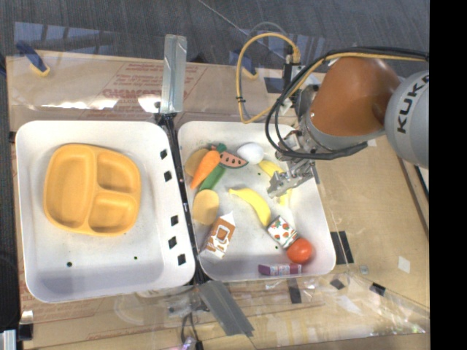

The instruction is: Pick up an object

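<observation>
The metal two-finger end effector (pixel 283 184), finger state indeterminate, hovers in the right white bin (pixel 319 208) just right of the yellow plastic banana (pixel 253 203), whose long axis runs diagonally.

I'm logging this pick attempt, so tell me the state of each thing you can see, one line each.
Gripper: low in the right bin, over a yellow piece.
Banana: lying loose.
Carrot: lying loose.
Tomato: resting near the bin's corner.
Yellow tray: flat in the left bin.
</observation>
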Tool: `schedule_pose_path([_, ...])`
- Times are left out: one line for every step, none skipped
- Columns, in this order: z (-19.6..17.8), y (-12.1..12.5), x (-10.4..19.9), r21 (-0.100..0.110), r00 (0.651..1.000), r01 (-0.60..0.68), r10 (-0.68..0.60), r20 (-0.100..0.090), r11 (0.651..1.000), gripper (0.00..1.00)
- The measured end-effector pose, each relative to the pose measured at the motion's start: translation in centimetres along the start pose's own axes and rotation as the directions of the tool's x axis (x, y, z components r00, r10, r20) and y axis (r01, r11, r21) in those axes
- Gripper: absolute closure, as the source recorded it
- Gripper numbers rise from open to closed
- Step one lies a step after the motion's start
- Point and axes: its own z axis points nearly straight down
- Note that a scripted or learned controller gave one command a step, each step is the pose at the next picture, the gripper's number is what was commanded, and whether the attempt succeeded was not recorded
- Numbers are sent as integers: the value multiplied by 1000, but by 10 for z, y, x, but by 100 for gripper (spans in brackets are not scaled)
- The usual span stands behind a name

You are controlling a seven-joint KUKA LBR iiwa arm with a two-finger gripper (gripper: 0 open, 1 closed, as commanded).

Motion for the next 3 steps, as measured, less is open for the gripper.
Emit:
schedule_pose_path([-14, -37, -44, 1, 977, -215, 215, 0, 977, 100])
schedule_pose_path([-51, -60, 13, 3, 999, 51, -51, -2, 999, 100])
schedule_pose_path([-74, -63, -43, 0, 985, 175, -175, 1, 985, 100])
